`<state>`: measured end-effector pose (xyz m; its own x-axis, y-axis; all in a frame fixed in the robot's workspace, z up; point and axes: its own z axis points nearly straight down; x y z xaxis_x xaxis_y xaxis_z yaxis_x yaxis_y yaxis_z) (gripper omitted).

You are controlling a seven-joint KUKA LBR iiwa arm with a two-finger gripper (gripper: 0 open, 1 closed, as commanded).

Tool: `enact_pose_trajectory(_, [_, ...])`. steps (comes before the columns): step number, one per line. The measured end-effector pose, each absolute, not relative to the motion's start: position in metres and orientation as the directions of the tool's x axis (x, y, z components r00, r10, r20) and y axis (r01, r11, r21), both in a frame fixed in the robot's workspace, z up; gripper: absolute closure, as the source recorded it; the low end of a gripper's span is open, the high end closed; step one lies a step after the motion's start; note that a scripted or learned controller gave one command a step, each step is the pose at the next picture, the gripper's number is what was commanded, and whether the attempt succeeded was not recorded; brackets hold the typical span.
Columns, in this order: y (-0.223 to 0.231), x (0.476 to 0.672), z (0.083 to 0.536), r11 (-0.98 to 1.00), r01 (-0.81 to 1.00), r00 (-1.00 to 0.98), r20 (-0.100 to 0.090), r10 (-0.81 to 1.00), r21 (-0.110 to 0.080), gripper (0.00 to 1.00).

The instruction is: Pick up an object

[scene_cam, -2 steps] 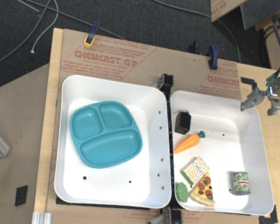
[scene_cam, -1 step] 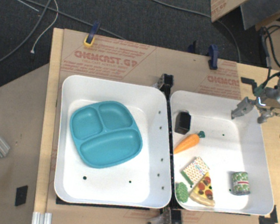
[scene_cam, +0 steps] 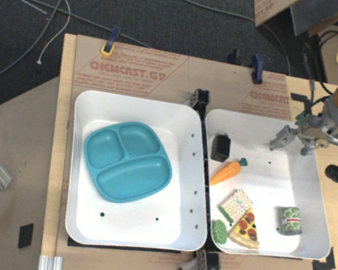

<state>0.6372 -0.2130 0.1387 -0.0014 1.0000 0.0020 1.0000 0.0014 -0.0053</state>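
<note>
While the arm reaches in from the right, its gripper (scene_cam: 295,141) hangs over the far right corner of the right bin (scene_cam: 276,180), fingers spread apart with nothing between them.

Objects that could be picked up all lie in that right bin. A small black block (scene_cam: 220,147) sits close to the bin's left wall, near the far side. Just nearer the camera, a toy carrot (scene_cam: 226,172) lies at a slant, orange with a green tip pointing toward the bin's middle. Toward the near edge, a pale patterned square card (scene_cam: 235,205) rests tilted, touching or overlapping a toy pizza slice (scene_cam: 245,230) with red and yellow topping. A green knobbly piece (scene_cam: 220,231) lies against the slice's left side. Well apart from these, near the right wall, a small green and white can (scene_cam: 290,221) lies on its side.

The left bin (scene_cam: 80,212) holds a teal divided plate (scene_cam: 128,161) with three compartments, set roughly in the bin's middle.

Both bins rest on a brown cardboard sheet (scene_cam: 160,72) printed with red lettering, held at its far edge by two blue clamps (scene_cam: 112,38). Beyond it lies dark carpet (scene_cam: 18,44) crossed by pale cables (scene_cam: 63,0).
</note>
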Motion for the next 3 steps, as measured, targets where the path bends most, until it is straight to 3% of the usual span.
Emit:
enact_pose_trajectory(1, [-0.212,0.637,0.086,0.002,1.0,-0.002,0.003,1.0,-0.006,0.0])
enact_pose_trajectory(2, [-0.212,0.639,0.102,0.003,1.0,-0.003,0.0,1.0,0.002,1.0])
enact_pose_trajectory(3, [-0.217,0.65,0.155,0.001,1.0,-0.001,-0.003,1.0,0.008,1.0])
